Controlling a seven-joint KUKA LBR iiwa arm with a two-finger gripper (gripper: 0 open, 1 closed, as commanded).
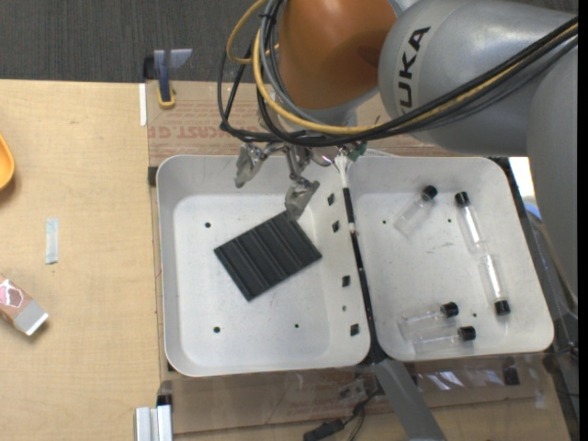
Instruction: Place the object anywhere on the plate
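Gripper (273, 175) hovers, fingers spread and holding nothing, with the ribbed dark plate (267, 256) just below it, likely lining up a release.

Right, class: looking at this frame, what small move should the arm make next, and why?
Probably swing toward the right bin. The jaws stand open with nothing between them, above the upper corner of the plate in the left bin, while the tubes lie in the right bin.

Plate (268, 256) in left bin (184, 338)
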